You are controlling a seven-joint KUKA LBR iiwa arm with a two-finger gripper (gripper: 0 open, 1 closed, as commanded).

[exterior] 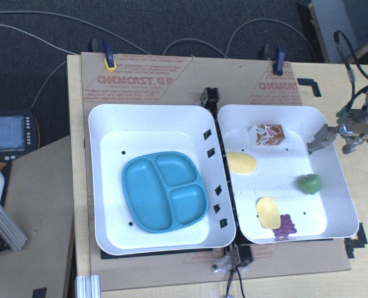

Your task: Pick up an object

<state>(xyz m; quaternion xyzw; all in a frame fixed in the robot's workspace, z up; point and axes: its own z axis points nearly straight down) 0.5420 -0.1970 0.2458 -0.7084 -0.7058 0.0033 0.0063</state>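
Nearest the camera, at the front of the right bin (339, 191), a purple toy (286, 226) lies touching a yellow block (268, 212). Behind these, against that bin's left wall, rests a pale yellow lemon-shaped piece (241, 162); a green ball (309, 183) sits toward the right wall, well apart from the others. A small brown-and-white packet (268, 134) lies near the back wall. Beside the right bin, the left bin (103, 166) carries a blue divided tray (165, 191). At the right bin's right rim hangs the gripper (334, 138), above the green ball and clear of every object; its fingers look spread, with nothing between them.
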